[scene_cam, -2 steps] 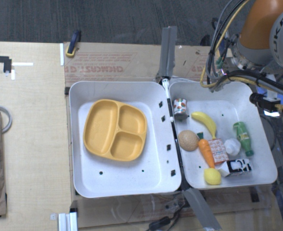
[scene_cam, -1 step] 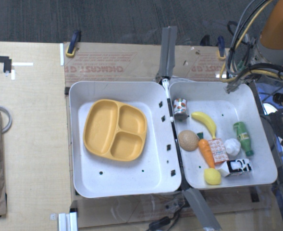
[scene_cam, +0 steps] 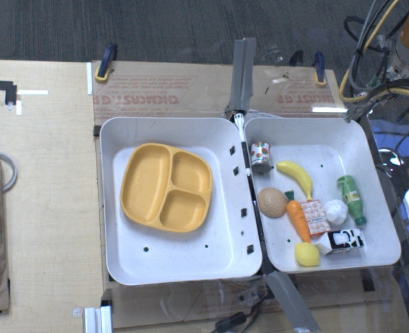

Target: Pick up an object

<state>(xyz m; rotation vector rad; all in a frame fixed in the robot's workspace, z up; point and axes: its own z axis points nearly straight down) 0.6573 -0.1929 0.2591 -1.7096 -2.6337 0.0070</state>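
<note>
fig. 1, task status: nothing picked yet, by my reading; all items lie in the right bin, grasp and lift remain. my end effector's state: can't tell from this view. candidates: curved smooth banana, tapered orange carrot, matte brown egg-shaped item, round yellow lemon, green bottle, small printed can, white ball, b/w carton. left bin holds a glossy yellow 3-compartment plate, rounded corners. both bins are shallow white plastic on the bench.
</note>
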